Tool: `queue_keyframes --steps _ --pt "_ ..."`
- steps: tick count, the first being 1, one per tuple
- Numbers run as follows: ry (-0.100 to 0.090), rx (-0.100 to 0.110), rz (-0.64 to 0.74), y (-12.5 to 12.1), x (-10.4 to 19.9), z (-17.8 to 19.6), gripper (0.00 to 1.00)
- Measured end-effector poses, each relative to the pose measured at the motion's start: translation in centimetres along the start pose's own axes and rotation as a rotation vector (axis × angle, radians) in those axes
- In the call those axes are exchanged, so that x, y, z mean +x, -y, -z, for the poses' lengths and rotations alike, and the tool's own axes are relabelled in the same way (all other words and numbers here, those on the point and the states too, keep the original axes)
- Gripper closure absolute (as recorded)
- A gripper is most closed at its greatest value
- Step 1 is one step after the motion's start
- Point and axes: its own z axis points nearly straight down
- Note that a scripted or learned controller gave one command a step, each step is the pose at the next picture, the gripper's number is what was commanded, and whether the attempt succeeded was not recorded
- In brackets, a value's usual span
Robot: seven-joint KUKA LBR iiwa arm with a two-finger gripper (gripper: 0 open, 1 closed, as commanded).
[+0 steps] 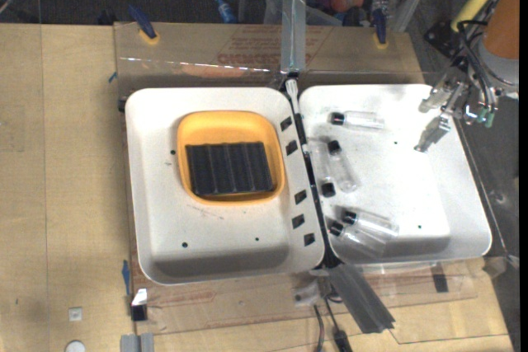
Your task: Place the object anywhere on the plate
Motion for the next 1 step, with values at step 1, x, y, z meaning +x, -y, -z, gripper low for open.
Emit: queue_keyframes --steps 1 --pt "0.008 -0.001 0.221 1.05 -1.88 1.54 0.00"
